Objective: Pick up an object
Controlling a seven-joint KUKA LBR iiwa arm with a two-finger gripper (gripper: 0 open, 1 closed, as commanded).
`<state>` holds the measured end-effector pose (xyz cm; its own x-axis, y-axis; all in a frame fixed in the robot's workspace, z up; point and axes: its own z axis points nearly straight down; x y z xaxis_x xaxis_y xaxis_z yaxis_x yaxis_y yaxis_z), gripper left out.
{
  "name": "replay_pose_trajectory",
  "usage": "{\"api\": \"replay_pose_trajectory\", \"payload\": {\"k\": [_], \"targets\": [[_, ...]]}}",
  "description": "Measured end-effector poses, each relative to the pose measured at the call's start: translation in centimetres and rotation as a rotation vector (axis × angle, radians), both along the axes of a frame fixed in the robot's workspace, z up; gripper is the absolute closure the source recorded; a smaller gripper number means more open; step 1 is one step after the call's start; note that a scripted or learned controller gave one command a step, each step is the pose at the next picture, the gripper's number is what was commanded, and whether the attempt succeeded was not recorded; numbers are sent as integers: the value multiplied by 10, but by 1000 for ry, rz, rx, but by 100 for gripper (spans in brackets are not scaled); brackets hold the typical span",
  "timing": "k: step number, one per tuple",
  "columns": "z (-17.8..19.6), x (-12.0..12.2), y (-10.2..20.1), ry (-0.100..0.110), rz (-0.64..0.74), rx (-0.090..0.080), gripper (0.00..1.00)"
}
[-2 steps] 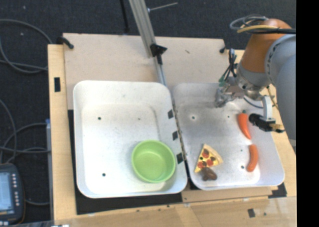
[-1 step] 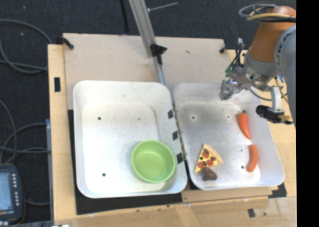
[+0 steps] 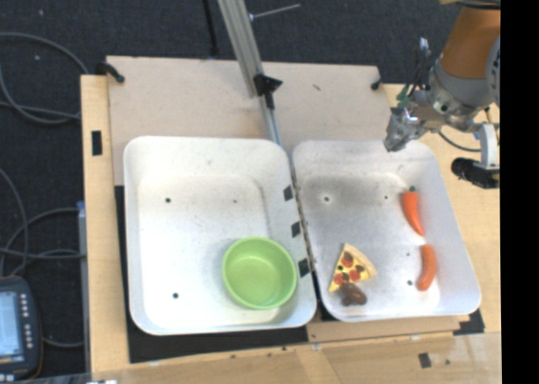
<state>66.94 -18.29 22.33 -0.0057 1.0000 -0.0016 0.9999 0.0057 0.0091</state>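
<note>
Over the right bin's (image 3: 455, 205) far right corner hangs the gripper (image 3: 396, 140), how wide I cannot tell, while carrot (image 3: 412, 210) and sausage (image 3: 428, 267) lie along its right edge, pizza slice (image 3: 350, 269) near its front, green bowl (image 3: 259, 272) in the left bin (image 3: 168, 231).

The right bin (image 3: 370, 180) is bare across its far and middle floor. A carrot (image 3: 412, 211) and sausage (image 3: 428, 267) line its right wall; pizza (image 3: 353, 268) sits near-left. A slanted pole (image 3: 244, 37) rises between the bins.
</note>
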Motion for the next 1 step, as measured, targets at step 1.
{"api": "replay_pose_trajectory", "payload": {"k": [1], "targets": [[55, 1, -1, 1, 1, 0, 100]]}}
